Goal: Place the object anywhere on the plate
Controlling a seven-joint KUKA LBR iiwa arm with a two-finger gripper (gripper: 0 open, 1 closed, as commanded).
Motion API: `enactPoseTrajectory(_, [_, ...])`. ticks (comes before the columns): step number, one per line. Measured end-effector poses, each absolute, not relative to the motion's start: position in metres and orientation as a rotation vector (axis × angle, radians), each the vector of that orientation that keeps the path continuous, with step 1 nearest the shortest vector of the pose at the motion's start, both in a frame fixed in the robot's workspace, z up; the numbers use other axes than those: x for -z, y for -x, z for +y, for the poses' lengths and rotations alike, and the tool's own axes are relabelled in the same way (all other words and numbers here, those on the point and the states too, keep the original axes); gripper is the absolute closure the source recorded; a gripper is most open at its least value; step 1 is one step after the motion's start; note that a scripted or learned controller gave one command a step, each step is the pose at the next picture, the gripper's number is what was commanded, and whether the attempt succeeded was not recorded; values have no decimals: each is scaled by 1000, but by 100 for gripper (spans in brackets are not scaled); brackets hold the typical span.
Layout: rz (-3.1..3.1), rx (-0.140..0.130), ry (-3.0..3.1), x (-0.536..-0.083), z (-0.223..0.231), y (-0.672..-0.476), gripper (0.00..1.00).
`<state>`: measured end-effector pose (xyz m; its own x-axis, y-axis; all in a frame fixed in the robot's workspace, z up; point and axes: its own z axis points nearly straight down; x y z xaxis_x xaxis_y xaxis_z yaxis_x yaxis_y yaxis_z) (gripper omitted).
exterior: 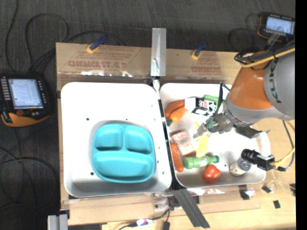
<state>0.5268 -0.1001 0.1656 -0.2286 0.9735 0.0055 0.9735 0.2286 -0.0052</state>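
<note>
**Here, a yellow piece at the hand, the plate in the other bin**

Here the hand (209, 127) hangs over the right bin (261, 143), and a pale yellow object (202, 145), long and flat, hangs just below its fingertips, its top end at the fingers. Whether the fingers actually clamp it or only touch it cannot be told from this slanted view, and their spread cannot be told either.

The yellow piece lies above the clutter in that bin. Just left of it is a small pink-and-white packet (181, 139), with a long orange carrot-like piece (176, 157) beside the bin's left wall. Below it lies a green bottle-shaped toy (197, 162), touching a red tomato-like piece (212, 172). Towards the back of the bin sit an orange toy (176, 110) and a black-and-white card with a green item (206, 103).

The turquoise plate (123, 152), split into three compartments, lies in the left bin (76, 104), well apart from the hand. The two bins stand side by side on the tabletop (283, 195). The grey arm with its orange band (247, 95) reaches in from the right.
</note>
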Motion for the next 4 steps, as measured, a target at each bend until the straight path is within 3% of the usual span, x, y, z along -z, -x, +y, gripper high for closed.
enactPoseTrajectory(1, [-2753, -1, 1512, -183, -40, -549, 100])
enactPoseTrajectory(2, [-2871, -1, 1266, -183, 57, -492, 100])
enactPoseTrajectory(3, [-2870, -1, 1267, -183, 57, -492, 0])
enactPoseTrajectory(4, [-2921, 0, 1152, -193, 127, -540, 0])
